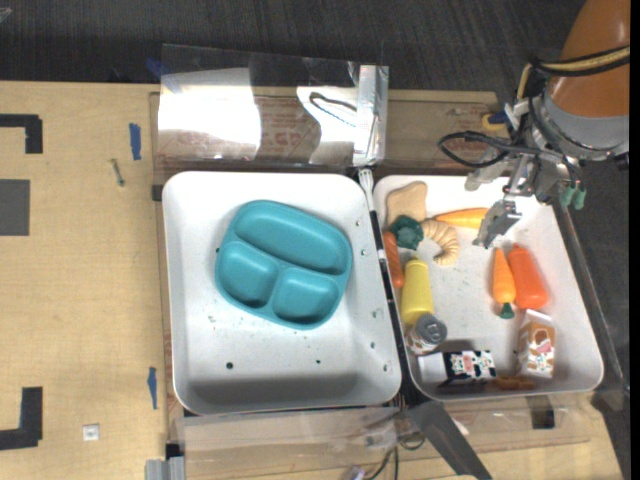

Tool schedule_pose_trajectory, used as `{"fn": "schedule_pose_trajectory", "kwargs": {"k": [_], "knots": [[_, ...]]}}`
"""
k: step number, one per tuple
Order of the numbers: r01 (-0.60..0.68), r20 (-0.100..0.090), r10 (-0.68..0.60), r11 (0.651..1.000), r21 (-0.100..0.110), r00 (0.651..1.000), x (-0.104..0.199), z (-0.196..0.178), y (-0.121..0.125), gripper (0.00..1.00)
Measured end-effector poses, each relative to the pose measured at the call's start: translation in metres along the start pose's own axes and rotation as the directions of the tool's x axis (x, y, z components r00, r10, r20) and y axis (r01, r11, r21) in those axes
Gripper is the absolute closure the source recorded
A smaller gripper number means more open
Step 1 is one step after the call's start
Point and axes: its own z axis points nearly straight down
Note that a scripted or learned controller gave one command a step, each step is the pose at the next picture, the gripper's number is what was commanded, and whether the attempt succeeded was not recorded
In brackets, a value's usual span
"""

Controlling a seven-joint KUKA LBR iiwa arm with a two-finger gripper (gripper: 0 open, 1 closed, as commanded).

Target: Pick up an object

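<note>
Hovering with fingers apart, the gripper holds nothing; below it stands a small carton, its printing too small to read.

We note two bins side by side on the worktop. The left bin holds a divided tray near its middle. The right bin holds a croissant toward the back, a bottle along its left wall, two carrots right of that, and a carton at front right. The end effector hangs over the bin's back.
</note>
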Motion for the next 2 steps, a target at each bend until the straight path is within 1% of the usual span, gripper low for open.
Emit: {"fn": "schedule_pose_trajectory", "kwargs": {"k": [1, 2], "knots": [[-0.009, 0.023, 0.009, 1.000, 0.001, 1.000, -0.014, 0.158, -0.038, 0.00], [0.132, 0.043, -0.133, 0.991, 0.011, 0.990, 0.038, 0.163, -0.097, 0.00]]}}
